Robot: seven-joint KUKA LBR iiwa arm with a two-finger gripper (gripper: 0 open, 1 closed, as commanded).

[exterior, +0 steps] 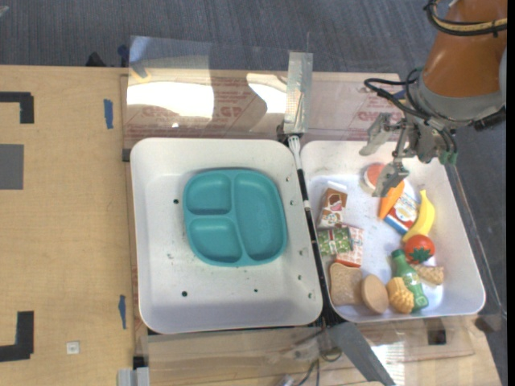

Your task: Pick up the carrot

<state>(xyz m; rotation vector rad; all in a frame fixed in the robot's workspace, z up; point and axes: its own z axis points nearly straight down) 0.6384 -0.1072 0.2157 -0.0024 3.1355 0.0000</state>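
Carrot (390,199) first: it sits in the right bin (465,252), up toward the far end, orange, tilted with its narrow tip pointing down toward the near-left. The gripper (397,170) hangs right over its upper end, and one finger (396,166) comes down to the carrot's top, but from where I stand I cannot tell how wide the fingers are spread or whether they actually have hold of it. Behind the gripper the arm (463,51) rises grey and orange at the far right corner. Just beside the carrot, on its left, is a round red-and-white piece (371,176); on its right, a banana (424,215) curving down to a tomato (419,248). Small printed cartons (335,207) lie near the bin's left wall, and slices of bread (345,283) rest at the near end. The left bin (153,215) holds a teal divided plate (235,216).
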